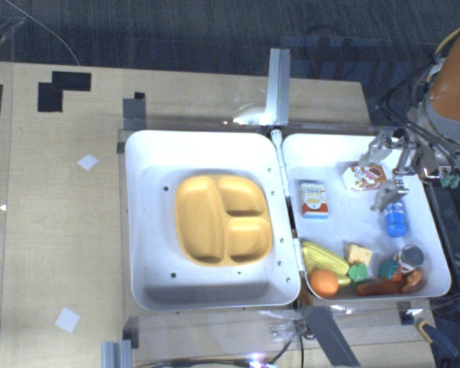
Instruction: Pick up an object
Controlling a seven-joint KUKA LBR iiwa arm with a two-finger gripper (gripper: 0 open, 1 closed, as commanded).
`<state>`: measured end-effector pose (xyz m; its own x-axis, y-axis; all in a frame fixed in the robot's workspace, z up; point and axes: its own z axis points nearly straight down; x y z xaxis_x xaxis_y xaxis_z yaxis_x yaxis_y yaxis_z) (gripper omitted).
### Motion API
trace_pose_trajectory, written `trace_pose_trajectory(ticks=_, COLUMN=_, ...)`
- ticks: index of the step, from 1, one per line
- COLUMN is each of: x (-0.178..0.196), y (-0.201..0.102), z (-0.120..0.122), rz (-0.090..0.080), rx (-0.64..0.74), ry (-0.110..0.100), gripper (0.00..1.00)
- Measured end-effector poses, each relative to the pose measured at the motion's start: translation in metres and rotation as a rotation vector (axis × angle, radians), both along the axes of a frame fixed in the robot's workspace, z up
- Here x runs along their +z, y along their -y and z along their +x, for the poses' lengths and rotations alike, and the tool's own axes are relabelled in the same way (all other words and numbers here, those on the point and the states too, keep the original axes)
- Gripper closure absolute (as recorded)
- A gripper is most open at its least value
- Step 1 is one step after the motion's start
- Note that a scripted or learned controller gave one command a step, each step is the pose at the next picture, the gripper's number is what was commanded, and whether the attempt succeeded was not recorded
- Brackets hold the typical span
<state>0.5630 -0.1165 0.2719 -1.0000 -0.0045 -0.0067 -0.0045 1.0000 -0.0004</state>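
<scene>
The gripper [389, 176] hangs over the upper right part of the right bin [333, 148], its metal fingers [385, 198] pointing down and toward the left. Whether they are spread or closed cannot be told from this angle, and nothing is clearly seen between them. Just under and beside them lies a white packet [363, 177] with red print, its long side running roughly left to right; contact with the fingers cannot be made out. Just below the fingers a blue bottle [396, 219] lies with its long axis running up and down in the view, cap end toward the gripper.

The arm [452, 90] enters from the right edge, its orange band high at the upper right, the wrist bent down over the bin's right rim.

Left of the packet a small carton [313, 199] with red and blue print sits near the bin's left wall. Along the bottom of the bin lie a yellow corn cob [324, 258], an orange [323, 283], a tan block [359, 253], a green piece [358, 273], a red-brown sausage shape [379, 287] and a dark round can [412, 256], packed close together.

The left bin [149, 205] holds a yellow divided tray [221, 218], lying flat in the middle.
</scene>
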Motion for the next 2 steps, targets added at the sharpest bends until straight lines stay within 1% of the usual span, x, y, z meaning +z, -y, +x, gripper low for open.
trace_pose_trajectory(ticks=1, x=0.046, y=0.012, z=0.034, rz=0.001, rx=-0.178, ry=0.003, gripper=0.0)
trace_pose_trajectory(ticks=2, x=-0.118, y=0.042, z=0.002, rz=0.002, rx=-0.214, ry=-0.01, gripper=0.0)
